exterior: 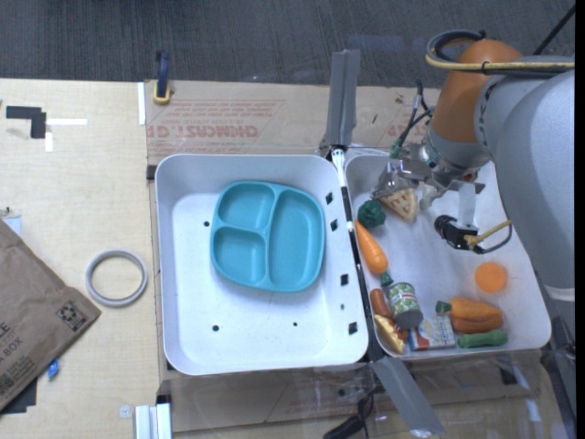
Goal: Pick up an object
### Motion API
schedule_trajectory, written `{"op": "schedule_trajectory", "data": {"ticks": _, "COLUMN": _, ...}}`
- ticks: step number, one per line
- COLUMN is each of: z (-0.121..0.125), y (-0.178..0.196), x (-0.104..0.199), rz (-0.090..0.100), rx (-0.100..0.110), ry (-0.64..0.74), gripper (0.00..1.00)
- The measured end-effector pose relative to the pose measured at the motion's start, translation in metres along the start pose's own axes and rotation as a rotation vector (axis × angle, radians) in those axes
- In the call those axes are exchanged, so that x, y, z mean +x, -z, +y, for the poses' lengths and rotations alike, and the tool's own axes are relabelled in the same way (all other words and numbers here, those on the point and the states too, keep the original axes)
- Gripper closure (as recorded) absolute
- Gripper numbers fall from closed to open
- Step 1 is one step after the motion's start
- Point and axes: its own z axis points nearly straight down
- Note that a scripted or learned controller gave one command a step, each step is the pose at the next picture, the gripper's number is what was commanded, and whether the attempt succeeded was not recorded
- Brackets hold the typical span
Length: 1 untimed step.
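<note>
My gripper (409,177) hangs over the back left corner of the right bin (523,245), under the orange band of the arm. Directly below it, touching or nearly touching, lies a tan wedge-shaped toy like a pizza slice (400,206). Whether the wedge is gripped is hidden by the wrist. To the wedge's left lies a toy carrot (371,249) with a green top. Nearer the front are a small green-labelled bottle (402,302), an orange ball (491,277), an orange vegetable (475,312) and a green one (481,339).
The left bin (183,273) holds a blue divided plate (270,236). A black cable loop (454,231) hangs by the gripper. A tape ring (116,276) and a cardboard box (32,314) lie on the bench at left. The divider between bins (349,245) runs close to the carrot.
</note>
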Motion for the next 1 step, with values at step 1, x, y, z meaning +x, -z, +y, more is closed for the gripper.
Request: {"op": "schedule_trajectory", "data": {"ticks": 1, "z": -0.0006, "y": 0.0099, "x": -0.0010, "rz": -0.003, "rx": 0.004, "ry": 0.003, "gripper": 1.00}}
